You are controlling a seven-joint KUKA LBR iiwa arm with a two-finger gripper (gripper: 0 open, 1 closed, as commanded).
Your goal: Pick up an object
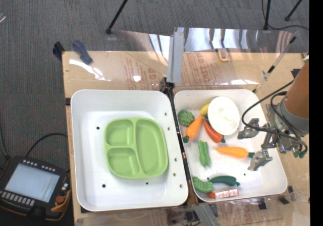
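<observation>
My gripper (248, 149) hangs over the right side of the right bin (272, 182), its two fingers spread wide apart, open. The stem end of an orange carrot (232, 152) lies just left of the gap between the fingertips, and nothing is held. Further left in this bin are a green bean pod (204, 153), a red chili (213, 132), a second carrot (193, 127), a green broccoli piece (185, 117), a white round lid (223, 115) and a yellow piece (204, 109). A dark green cucumber (224, 180), a bumpy green pickle (202, 184) and a red-and-white piece (223, 194) lie near the front.
The left bin (86, 119) holds a light green divided plate (136, 148). A metal post (175, 61) stands behind the seam between the bins. Cables loop by the wrist at the right. A teach pendant (30, 184) lies on the floor at the left.
</observation>
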